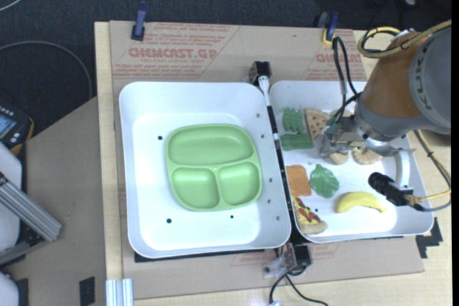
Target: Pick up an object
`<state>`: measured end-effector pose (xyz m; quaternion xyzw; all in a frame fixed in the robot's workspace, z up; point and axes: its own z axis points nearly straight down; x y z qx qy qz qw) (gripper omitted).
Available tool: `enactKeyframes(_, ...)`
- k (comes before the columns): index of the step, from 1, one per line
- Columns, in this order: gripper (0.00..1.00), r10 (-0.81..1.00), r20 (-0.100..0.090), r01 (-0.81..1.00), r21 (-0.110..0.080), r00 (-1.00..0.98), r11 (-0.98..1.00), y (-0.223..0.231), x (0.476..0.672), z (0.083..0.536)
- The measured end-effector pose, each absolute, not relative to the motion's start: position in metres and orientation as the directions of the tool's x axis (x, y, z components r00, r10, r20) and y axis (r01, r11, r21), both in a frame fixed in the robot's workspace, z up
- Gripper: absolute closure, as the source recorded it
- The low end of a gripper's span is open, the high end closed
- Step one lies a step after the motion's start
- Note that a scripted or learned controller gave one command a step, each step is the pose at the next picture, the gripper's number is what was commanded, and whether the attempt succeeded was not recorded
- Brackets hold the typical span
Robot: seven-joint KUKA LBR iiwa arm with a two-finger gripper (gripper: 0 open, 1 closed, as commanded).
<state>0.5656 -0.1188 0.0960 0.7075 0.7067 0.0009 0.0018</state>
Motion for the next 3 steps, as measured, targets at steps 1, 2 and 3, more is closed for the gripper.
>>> enactKeyframes(1,1.00,1.000,0.002,1.000,0.015,-0.007,0.007,-0.056,0.536,0.235)
enactKeyframes(2,1.00,1.000,0.004,1.000,-0.008,-0.008,0.008,0.021,0.513,0.182)
enactKeyframes(3,1.00,1.000,0.001,1.000,0.012,0.000,0.000,0.004,0.491,0.301)
